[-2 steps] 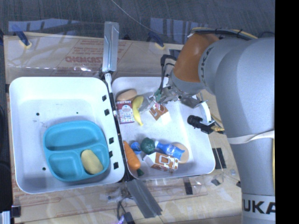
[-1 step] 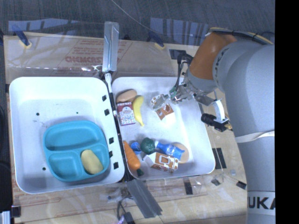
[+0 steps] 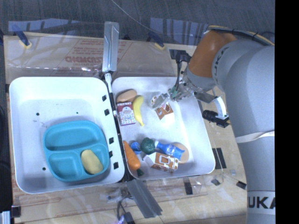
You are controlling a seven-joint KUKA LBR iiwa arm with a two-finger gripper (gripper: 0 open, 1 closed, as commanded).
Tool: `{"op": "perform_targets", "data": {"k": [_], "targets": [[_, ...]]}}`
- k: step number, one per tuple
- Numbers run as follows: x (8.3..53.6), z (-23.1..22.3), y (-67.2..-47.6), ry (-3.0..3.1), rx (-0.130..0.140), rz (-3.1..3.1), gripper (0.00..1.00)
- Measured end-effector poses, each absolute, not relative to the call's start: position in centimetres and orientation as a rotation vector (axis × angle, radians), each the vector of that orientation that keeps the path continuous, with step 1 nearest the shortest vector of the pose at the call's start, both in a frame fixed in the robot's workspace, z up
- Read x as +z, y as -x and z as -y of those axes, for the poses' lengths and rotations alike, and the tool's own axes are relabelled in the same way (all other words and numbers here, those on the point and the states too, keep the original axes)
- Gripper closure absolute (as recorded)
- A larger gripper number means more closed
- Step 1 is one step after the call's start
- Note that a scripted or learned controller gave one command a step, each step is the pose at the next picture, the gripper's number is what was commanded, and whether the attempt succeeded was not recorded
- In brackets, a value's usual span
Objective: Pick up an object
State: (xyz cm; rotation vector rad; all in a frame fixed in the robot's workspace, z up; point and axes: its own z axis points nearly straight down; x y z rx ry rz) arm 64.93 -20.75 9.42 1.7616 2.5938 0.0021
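In the left bin sits a blue tray holding a yellow potato. The right bin holds a carrot, then a banana lying lengthwise, pointing away. My gripper is beyond; grip unclear.

A divided tray holding a potato lies in the left bin; the banana lies in the right bin.

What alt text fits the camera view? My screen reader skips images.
A grey robot arm reaches from the right into the right bin, which holds a banana, a carrot and small cartons. The left bin holds a blue tray with a potato.
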Motion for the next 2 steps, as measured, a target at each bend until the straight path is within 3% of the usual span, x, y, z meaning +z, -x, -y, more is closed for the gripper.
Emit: {"op": "perform_targets", "data": {"k": [1, 2], "targets": [[10.6, 20.6, -65.1, -1.749, 0.004, -2.593, 1.0], [19.9, 15.8, -65.0, -2.174, 0.004, -2.26, 1.0]]}}
